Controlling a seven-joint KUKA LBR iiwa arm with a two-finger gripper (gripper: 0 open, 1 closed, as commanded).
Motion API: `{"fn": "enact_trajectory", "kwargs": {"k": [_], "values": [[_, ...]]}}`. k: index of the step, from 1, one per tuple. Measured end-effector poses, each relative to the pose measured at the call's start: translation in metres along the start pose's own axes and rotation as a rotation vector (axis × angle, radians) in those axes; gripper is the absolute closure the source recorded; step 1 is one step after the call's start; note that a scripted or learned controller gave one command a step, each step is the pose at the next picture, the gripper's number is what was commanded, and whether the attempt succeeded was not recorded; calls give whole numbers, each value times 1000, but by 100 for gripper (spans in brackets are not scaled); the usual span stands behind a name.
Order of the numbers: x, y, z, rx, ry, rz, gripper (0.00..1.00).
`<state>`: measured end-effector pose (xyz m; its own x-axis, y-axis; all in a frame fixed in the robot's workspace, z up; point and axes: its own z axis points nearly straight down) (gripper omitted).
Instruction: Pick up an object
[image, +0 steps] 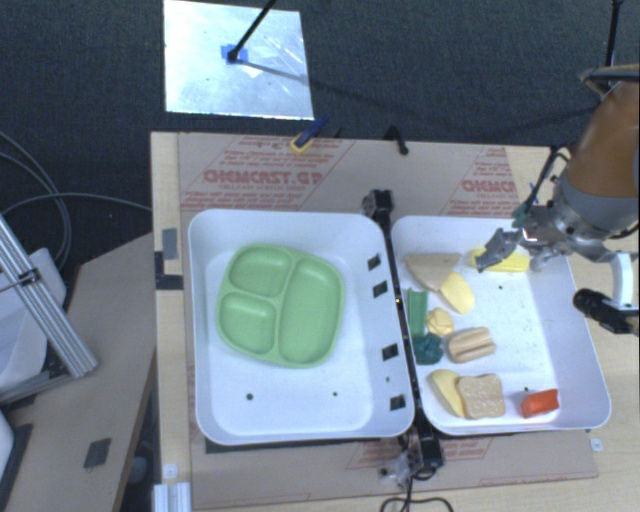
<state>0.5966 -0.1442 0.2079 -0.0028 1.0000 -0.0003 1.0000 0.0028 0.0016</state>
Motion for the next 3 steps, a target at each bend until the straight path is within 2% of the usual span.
{"fn": "enact_trajectory", "kwargs": {"k": [1, 2, 3], "values": [[38, 49, -39, -8, 0, -7, 0], [43, -19, 83, 15, 4, 3, 0], [97, 19, 20, -7, 1, -7, 0]]}}
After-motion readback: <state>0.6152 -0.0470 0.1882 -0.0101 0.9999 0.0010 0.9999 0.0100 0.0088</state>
